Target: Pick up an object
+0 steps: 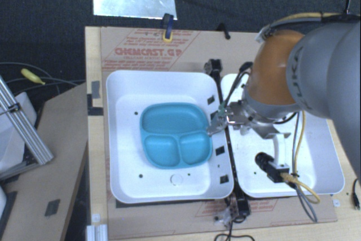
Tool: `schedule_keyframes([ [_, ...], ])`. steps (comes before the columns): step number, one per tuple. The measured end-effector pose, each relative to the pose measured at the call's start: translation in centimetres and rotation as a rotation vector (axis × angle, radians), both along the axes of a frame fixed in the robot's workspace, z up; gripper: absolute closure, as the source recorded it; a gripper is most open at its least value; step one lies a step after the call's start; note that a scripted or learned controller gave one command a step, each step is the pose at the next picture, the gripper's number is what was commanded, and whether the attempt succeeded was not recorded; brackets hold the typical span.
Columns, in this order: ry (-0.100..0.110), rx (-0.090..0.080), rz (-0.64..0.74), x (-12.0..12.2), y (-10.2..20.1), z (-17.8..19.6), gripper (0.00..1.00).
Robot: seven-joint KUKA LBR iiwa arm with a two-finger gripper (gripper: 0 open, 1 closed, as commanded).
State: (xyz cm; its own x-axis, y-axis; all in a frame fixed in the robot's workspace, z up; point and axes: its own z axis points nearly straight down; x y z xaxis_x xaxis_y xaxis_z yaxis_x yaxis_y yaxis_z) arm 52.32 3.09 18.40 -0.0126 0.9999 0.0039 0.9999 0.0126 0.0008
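At frame centre: gripper (217,121) is seen by blue divided plastic tray (175,135) | grip state cannot be told | tray judged light, stiff, slippery; right rim advised.

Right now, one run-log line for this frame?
gripper: at right rim of blue plastic three-compartment plate | plate: lying in left white bin | hold: not confirmed | arm: over right white bin

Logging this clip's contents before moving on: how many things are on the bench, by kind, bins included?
White bins: 2, the left bin and the right bin
Blue divided plates: 1, the plate in the left bin
Total: 3
The gripper is at the plate's right edge, above the divide between the bins.
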Motion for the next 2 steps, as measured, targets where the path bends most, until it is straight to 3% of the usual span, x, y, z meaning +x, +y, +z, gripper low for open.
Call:
schedule_keyframes([
  [1, -0.004, -0.001, -0.003, -3.62, 3.63, 5.59, 0.00],
  [2, -0.004, -0.003, -0.004, -3.45, 3.38, 6.38, 1.00],
])
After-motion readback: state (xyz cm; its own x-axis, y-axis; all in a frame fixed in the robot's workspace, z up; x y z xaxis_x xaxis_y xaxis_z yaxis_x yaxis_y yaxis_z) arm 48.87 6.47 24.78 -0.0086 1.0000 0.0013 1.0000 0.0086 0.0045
